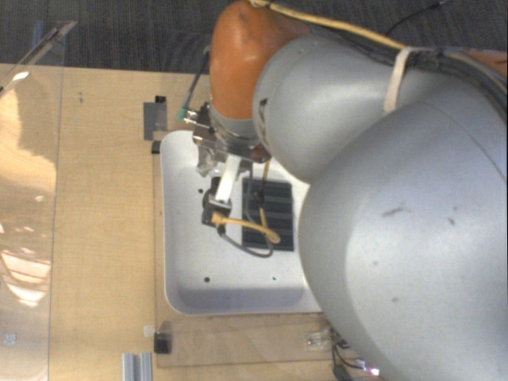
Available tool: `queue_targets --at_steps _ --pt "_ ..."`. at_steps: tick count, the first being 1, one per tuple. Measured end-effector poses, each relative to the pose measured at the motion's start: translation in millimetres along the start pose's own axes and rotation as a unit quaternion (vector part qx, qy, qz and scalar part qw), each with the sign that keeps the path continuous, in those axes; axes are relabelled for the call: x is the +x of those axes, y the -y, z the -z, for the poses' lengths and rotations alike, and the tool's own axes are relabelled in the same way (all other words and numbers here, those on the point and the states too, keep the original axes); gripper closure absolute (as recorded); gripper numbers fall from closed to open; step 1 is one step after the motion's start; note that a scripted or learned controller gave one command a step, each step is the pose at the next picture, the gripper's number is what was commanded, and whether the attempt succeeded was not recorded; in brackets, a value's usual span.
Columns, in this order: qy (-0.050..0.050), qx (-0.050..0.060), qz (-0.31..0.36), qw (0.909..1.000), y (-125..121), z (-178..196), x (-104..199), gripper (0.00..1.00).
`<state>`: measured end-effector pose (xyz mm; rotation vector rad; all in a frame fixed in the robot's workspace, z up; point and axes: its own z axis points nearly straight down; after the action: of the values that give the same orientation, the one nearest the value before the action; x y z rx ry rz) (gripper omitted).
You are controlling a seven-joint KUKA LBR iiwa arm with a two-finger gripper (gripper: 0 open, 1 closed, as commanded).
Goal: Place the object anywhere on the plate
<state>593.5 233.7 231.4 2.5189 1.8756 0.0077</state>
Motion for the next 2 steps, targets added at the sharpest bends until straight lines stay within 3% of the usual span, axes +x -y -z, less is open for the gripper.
queue_targets --at_steps 1,2 --pt "-0.001 0.000 -0.338 0.9412 -55 23 18 1.00" --pt "0.002 0.002 -0.208 0.9781 -74 -96 -32 1.00"
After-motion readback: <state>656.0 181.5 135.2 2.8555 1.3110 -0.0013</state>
